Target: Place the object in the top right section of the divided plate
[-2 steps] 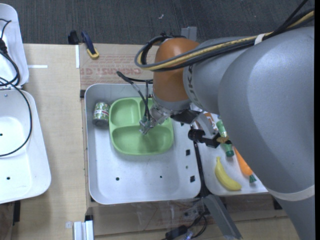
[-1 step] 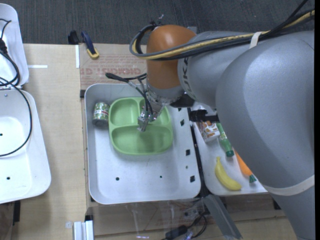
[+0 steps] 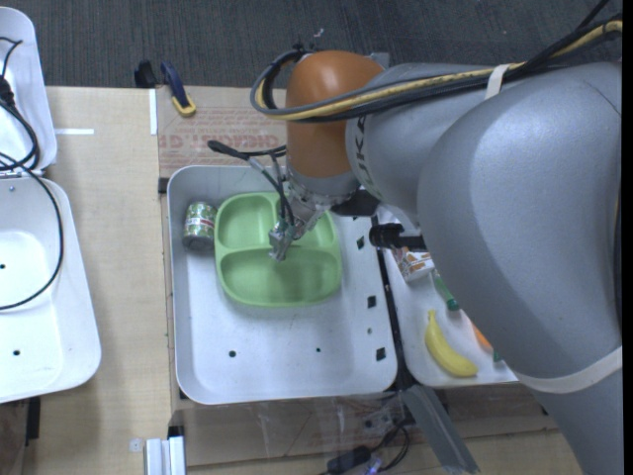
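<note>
A green divided plate (image 3: pixel 247 265) lies in the left white bin (image 3: pixel 267 364), with two small sections at the top and one wide section below. My gripper (image 3: pixel 283 240) hangs over the plate's middle, near the ridge where the sections meet, its fingers pointing down. Nothing is visible between them. A small green-labelled can (image 3: pixel 200 224) lies on its side just left of the plate, touching or nearly touching the rim. The arm covers the plate's top right section.
The right bin (image 3: pixel 435 369) holds a yellow banana (image 3: pixel 447 345), a small printed packet (image 3: pixel 415 262) and an orange-green item mostly under the arm. A blue-handled tool (image 3: pixel 176 89) lies on the bench behind the bins. The left bin's lower floor is bare.
</note>
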You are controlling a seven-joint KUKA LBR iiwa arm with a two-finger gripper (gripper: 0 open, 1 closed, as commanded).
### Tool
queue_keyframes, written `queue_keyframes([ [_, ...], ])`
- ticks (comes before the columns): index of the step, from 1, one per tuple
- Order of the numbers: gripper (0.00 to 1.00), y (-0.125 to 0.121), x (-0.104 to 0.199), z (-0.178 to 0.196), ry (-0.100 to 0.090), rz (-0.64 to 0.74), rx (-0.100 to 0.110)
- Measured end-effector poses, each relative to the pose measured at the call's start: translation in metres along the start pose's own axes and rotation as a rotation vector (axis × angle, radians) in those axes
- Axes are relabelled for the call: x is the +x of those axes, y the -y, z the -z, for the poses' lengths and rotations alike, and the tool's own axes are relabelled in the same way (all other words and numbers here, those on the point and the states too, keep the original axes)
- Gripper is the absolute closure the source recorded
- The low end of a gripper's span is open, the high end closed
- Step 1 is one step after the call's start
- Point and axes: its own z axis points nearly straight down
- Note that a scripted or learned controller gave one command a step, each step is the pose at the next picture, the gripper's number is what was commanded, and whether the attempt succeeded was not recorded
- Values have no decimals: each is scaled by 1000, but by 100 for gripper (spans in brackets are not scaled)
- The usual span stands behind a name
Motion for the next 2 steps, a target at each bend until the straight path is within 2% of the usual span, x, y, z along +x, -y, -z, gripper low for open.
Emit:
queue_keyframes([
  [1, 100, -17, 2, -1, -21, -304, 54],
  [2, 0, -18, 2, -1, -21, -303, 51],
])
